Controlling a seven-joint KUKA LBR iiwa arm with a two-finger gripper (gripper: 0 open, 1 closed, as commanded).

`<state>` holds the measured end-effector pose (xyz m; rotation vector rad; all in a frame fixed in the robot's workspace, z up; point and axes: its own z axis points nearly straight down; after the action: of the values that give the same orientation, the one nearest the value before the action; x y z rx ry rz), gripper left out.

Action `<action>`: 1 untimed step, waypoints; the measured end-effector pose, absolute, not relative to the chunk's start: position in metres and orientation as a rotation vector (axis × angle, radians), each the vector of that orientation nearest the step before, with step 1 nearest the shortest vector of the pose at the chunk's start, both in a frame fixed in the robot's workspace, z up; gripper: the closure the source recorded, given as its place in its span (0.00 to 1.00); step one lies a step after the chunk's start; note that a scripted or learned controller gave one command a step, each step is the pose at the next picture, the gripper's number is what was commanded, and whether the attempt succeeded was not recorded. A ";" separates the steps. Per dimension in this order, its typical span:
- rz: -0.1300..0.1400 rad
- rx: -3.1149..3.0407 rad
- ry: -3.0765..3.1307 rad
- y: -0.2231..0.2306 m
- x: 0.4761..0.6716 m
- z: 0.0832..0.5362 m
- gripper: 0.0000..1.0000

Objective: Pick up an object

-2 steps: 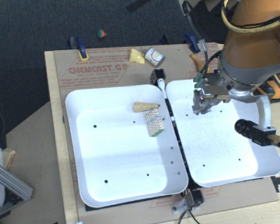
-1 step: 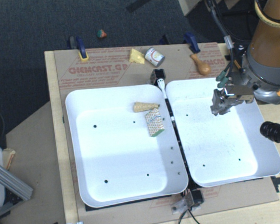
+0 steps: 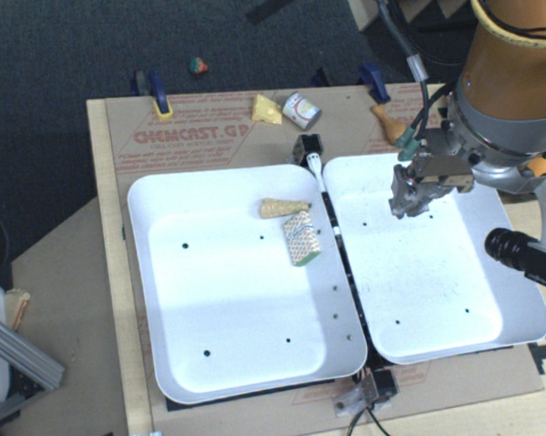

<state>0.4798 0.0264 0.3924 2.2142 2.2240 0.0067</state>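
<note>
My hand hovers at the upper right over the right bin, grip state I cannot tell, so I judge I must cross left to the patterned packet in the left bin.

Robotics lab – clamped bench board, twin white bins, cabling

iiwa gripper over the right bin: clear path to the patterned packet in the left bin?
Probably yes. The gripper hangs above the right bin; the patterned packet lies open from above, though it touches a tan piece and sits near the left bin's wall.
</note>
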 end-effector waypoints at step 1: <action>0.007 2.215 2.223 0.055 0.480 0.416 1.00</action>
<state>0.4798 0.0551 0.4164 2.2151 2.2228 0.0069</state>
